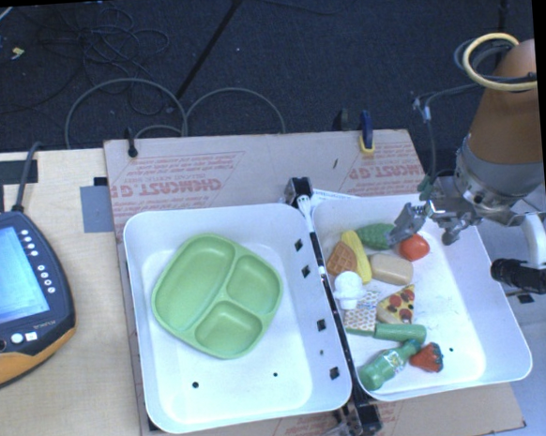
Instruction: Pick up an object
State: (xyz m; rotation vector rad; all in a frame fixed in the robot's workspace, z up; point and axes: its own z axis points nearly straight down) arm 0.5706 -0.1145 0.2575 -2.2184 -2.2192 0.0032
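The grey arm with its orange band (pixel 508 100) reaches in from three o'clock, and its two-finger gripper (pixel 433 223) hangs over the upper part of the right white bin (pixel 494 336). Its fingers are spread apart with nothing between them; one tip sits just above a small red tomato-shaped toy (pixel 414 246). Below, toward six o'clock, lie a yellow plastic banana (pixel 356 253), a tan block (pixel 391 269), a pizza-slice toy (pixel 397 304) and a green bottle (pixel 384 367). At nine o'clock, the left white bin (pixel 164 390) holds a light green divided plate (pixel 218 295).
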